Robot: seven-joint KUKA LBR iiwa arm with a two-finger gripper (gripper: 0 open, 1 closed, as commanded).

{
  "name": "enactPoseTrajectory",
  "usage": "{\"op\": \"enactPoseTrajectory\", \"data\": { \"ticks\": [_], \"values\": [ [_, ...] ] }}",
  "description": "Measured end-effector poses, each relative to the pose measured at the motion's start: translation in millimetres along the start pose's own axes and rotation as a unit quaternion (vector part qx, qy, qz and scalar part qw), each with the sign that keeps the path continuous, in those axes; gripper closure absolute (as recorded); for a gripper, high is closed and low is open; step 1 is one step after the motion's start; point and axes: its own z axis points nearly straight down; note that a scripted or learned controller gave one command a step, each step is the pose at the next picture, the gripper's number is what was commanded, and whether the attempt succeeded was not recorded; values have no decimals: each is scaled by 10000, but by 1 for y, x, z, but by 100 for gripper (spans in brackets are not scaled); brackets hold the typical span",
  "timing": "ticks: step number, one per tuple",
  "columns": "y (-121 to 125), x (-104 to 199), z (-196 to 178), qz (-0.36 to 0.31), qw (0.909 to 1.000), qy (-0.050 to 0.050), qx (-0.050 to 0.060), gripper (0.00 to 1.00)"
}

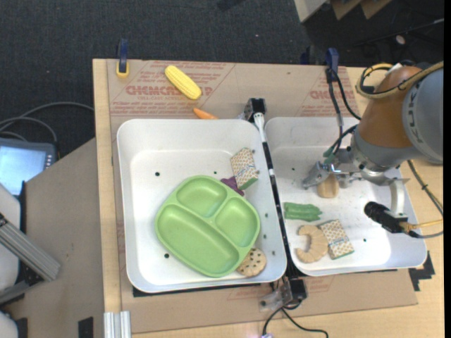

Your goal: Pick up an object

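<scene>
Camera view, looking down at a slant: two shallow white bins are set side by side on the bench (282, 83). The gripper (328, 176) is lowered into the upper part of the right bin (299, 134), directly over a small tan piece (325, 188) that lies against the bin floor. How far the jaws are parted cannot be told from this angle, and the tan piece is not shown clearly between them, so no grasp can be confirmed.

Below the gripper in the same bin, a green pod (301, 210), a tan crescent-shaped biscuit (310, 243) and a patterned packet (337, 239) are laid near one another, the packet touching the biscuit. The left bin (141, 162) is occupied by a green divided plate (206, 225), with a second patterned packet (243, 165) at its upper right edge and a round cookie (251, 262) at its lower right edge. A yellow corn cob (182, 82) is left on the bench beyond the bins.

The task is judged to be at the reach-and-close stage: the approach to a candidate object is made, while a secure grip and the lift clear of the bin are not yet in evidence. The tan piece is taken as the likely target only because it lies nearest.
</scene>
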Motion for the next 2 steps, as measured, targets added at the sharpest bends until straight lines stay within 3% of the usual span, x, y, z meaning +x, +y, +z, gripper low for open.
{"op": "enactPoseTrajectory", "data": {
  "ticks": [1,2],
  "values": [
    [2,-2,-14,13,10000,-18,-46,100],
    [32,68,-111,-33,9999,-14,-101,100]
  ]
}}
